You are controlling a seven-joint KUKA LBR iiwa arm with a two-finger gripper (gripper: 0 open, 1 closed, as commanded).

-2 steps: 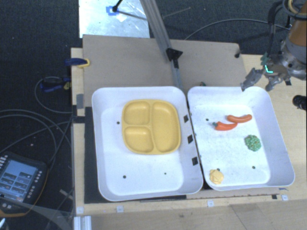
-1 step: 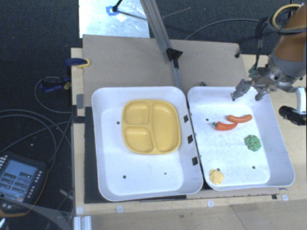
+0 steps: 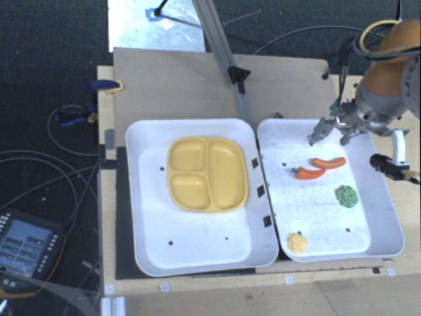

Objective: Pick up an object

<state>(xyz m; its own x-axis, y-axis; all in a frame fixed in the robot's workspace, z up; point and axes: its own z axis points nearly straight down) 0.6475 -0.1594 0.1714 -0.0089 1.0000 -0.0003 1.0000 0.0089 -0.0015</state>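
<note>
In the right bin (image 3: 378,236) lie an orange-red sausage (image 3: 328,163), a small orange carrot (image 3: 309,172) just left of it, a green broccoli floret (image 3: 346,196) and a pale yellow lump (image 3: 297,242) near the front left corner. My gripper (image 3: 333,133) hangs over the bin's far part, above and behind the sausage, with its two fingers spread apart and nothing between them. The grey arm with its orange band (image 3: 395,51) reaches in from the upper right.
The left bin (image 3: 151,242) holds a yellow divided plate (image 3: 206,174). A slanted metal pole (image 3: 217,35) crosses the bench behind the bins. Cables and a handheld pendant (image 3: 26,242) lie on the floor at the left.
</note>
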